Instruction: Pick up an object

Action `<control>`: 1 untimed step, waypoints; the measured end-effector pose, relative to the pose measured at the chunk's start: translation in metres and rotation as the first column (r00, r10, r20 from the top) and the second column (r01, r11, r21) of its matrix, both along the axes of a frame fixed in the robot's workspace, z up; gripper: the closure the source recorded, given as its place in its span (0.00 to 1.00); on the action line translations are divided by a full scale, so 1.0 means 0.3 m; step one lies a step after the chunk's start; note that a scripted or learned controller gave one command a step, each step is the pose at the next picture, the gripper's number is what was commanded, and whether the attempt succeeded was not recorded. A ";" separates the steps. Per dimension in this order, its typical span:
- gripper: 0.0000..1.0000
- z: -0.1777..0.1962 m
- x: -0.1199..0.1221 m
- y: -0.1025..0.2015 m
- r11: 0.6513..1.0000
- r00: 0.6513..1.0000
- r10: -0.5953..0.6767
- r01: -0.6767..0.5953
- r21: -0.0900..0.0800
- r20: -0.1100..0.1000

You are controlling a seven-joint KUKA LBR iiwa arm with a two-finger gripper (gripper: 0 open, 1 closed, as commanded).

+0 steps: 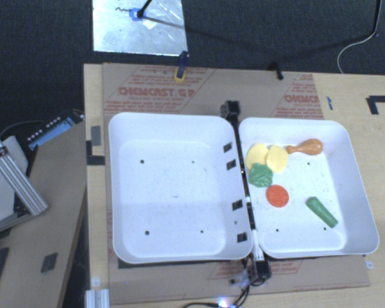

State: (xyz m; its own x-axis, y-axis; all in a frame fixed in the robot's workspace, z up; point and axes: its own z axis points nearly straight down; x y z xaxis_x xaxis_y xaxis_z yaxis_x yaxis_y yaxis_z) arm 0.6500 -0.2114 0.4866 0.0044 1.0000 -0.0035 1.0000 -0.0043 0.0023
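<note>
We cannot tell how the jaws stand, spread or pressed together.

The things to pick all lie in the right bin (361, 191), gathered toward its left and far side. Two pale yellow pieces (267, 156) lie touching each other near the bin's left wall. A crinkled green piece (261, 176) sits just below them, touching the yellow pair. Below that, slightly apart, lies a red-orange disc (277, 196). An orange drumstick-shaped toy (306, 147) lies to the right of the yellow pieces, its thin end pointing at them. A green cylinder (323, 212) lies on a slant, well apart from the cluster, toward the bin's near right.

The left bin (173, 122) stands just beside the right one, their rims meeting along a seam set with small black clips (231, 165). Both bins rest on a cardboard sheet (199, 85) with red print, laid on the counter (64, 191). A yellow and blue clamp (180, 70) sits at the sheet's far edge. Beyond it, a silvery sheet (138, 21) lies on dark carpet (276, 18).
</note>
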 end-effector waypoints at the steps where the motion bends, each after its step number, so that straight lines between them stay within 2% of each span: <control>1: 1.00 -0.438 0.064 0.292 1.000 1.000 0.015 -0.015 0.008 -0.009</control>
State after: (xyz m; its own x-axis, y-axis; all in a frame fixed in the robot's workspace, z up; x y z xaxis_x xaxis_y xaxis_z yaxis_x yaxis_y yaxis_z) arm 0.6692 -0.1240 0.3551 -0.0106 0.9999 0.0041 0.9999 0.0107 -0.0069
